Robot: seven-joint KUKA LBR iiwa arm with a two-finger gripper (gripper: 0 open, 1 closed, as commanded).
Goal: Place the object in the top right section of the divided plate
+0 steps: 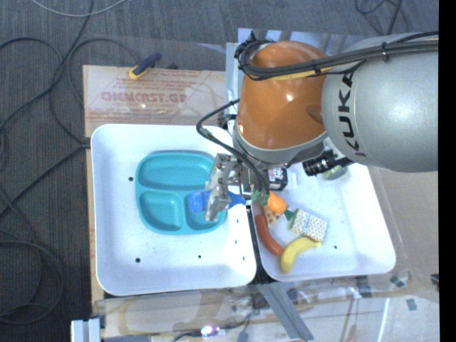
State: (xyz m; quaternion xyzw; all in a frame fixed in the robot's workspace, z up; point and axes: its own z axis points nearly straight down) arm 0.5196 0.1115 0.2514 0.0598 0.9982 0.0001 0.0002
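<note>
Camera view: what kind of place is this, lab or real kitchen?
Most likely a robotics lab test cell. A KUKA arm works over two white bins, holding a blue divided plate and toy food like a banana, with loose cables on carpet.

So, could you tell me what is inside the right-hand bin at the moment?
The right bin holds a yellow banana, a red sausage-like piece, an orange item and a pale patterned block. The arm covers the bin's far part, so anything there is hidden.

End effector (pixel 217 194) over the blue divided plate (pixel 165 191), holding a blue object (pixel 197 204)
</note>
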